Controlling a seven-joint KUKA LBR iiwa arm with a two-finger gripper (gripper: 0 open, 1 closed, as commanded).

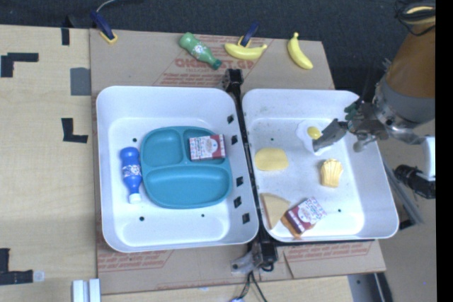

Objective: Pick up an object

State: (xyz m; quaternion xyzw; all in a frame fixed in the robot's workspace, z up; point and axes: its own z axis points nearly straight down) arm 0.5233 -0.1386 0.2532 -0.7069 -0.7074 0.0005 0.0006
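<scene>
Just left of pincer (324, 141): small yellow object (312, 131), touching fingertip.

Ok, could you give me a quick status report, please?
Gripper low in right bin, beside small yellow piece. Nothing seen between fingers. Yellow shell just below.

The grey arm (414, 74) is reaching in from the right, orange band above the wrist — its gripper (327, 138) is pointing left and downward, one pale finger (330, 135) showing.
</scene>
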